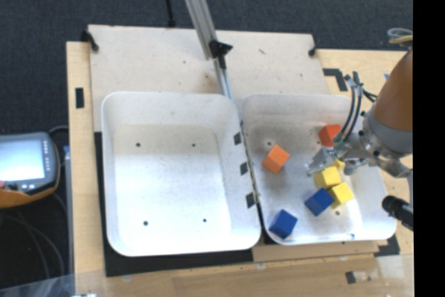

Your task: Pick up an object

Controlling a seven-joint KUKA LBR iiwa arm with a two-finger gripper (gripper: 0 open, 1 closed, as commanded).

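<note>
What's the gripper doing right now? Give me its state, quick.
Gripper: low in the right bin, over the yellow block. Open or shut cannot be told.

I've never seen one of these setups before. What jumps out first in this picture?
The bright blocks crowded in the right bin: an orange block near its middle, two blue blocks toward the front, and yellow blocks beside them. The gripper hangs right over the yellow ones, the arm reaching in from the right. A slanted metal rail crosses the top.
</note>
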